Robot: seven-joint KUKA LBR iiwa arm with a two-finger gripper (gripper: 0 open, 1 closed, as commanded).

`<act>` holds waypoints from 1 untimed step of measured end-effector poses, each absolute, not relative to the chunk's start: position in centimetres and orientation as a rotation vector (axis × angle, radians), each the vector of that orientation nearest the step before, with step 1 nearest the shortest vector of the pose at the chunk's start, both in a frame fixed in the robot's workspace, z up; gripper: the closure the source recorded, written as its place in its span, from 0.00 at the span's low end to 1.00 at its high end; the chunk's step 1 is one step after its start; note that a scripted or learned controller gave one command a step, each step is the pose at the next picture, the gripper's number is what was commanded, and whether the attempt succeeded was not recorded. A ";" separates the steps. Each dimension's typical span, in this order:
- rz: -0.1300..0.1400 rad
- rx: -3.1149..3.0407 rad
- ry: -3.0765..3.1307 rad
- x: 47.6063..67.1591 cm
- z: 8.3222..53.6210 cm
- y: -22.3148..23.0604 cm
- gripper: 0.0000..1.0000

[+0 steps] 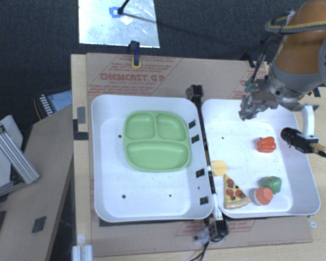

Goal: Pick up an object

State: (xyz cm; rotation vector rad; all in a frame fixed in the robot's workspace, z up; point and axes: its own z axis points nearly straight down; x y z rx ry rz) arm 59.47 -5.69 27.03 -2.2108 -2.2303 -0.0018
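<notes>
The task names no particular object, so any of the small toy foods in the right bin [301, 170] could serve. Closest to the arm is a red pepper [266, 144], lying toward the bin's right edge about midway along it. Near the bin's near edge sit a pizza slice [234, 193], by the near left corner, a small red-and-pink piece [263, 196] just beside it, and a green piece [273, 183] touching or almost touching that one. A pale yellow piece [219, 167] lies against the left edge, next to the divider between the bins.

The gripper [249, 111] hangs over the far part of the right bin, close to its far edge, apart from every toy. From this slanted view I cannot tell how it is set, and nothing can be seen held in it. My judgement is that the step in hand is the approach, with no grasp made yet.

The left bin [106, 192] carries a green divided plate [156, 141] near its middle, which looks too broad and flat to be an easy pick.

The next move probably calls for choosing one toy, the red pepper being the nearest and standing clear of its neighbours, then shifting toward the bin's right edge, centring above it and descending. The clustered pieces at the near edge would be harder to separate.
</notes>
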 end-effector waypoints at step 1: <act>-0.002 -2.210 -2.230 58.0 25.3 -0.7 1.00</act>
